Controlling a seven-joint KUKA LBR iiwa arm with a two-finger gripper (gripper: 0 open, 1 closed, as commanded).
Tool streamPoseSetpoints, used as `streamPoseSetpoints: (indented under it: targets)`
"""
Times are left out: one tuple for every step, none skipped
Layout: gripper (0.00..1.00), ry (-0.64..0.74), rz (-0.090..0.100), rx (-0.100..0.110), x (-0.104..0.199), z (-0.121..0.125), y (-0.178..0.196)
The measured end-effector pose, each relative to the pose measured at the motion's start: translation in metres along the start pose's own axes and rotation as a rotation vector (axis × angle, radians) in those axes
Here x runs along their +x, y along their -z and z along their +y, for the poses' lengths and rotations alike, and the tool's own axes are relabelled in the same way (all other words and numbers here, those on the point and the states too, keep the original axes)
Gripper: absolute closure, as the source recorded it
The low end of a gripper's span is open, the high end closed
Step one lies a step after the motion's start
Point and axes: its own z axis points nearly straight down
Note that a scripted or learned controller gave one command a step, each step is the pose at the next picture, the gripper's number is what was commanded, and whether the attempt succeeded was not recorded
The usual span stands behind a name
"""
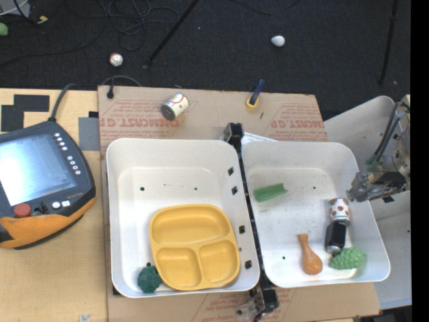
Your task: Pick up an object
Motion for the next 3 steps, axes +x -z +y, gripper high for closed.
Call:
streamPoseSetpoints:
  targets:
    - [1.00,0.009,-0.003,-0.016,0.047,0.118,0.076]
    - [1.00,0.007,-0.003,-0.021,0.102,0.127,0.275]
    - [1.00,-0.001,0.001,0.007,0.115,0.044,0.197]
